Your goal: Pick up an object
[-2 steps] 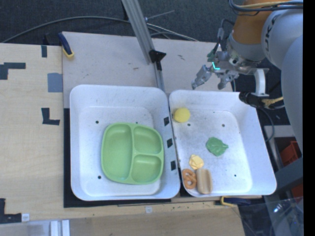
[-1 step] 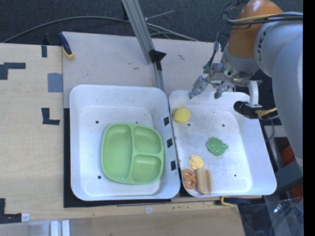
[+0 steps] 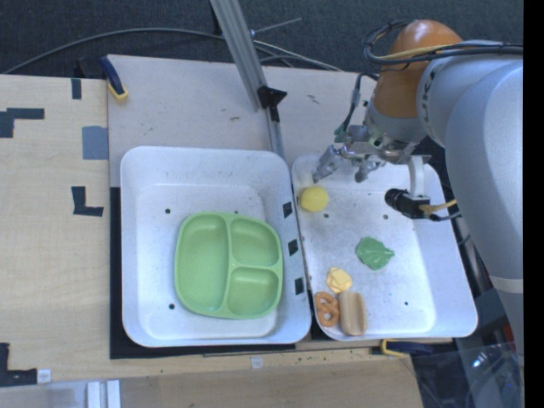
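Arm cut off at 3 o'clock. Hand point(image 3: 343, 165) open, nothing gripped, just above yellow ball point(image 3: 314, 199) at right bin's point(image 3: 442, 313) 10 o'clock. Left bin point(image 3: 140, 228): green divided plate point(image 3: 228, 264).

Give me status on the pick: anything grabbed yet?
Done: the pincer is over the right bin, open, near its far edge. In hand: nothing between its fingers. Left: the whole pick. The yellow ball, nearest it, green leaf, pretzel and bun all lie in the bin.
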Controlling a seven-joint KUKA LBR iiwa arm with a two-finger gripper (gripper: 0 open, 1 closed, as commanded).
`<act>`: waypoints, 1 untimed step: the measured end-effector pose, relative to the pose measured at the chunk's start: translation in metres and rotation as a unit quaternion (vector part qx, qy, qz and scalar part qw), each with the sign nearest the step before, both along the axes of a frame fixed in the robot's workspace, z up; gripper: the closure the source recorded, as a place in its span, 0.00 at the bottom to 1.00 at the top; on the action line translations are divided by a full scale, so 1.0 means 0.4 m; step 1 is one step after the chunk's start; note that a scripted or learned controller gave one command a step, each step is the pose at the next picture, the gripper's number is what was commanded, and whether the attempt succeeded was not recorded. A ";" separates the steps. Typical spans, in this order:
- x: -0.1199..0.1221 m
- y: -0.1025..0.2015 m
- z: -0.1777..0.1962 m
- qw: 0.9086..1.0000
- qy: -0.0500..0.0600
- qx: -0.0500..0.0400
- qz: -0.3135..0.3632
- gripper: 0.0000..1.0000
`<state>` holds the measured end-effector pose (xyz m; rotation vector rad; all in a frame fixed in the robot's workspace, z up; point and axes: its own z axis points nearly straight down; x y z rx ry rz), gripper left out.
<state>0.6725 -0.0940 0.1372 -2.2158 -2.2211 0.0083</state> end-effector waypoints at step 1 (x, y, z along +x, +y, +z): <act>-0.005 -0.002 -0.126 1.000 0.003 -0.001 0.000 0.00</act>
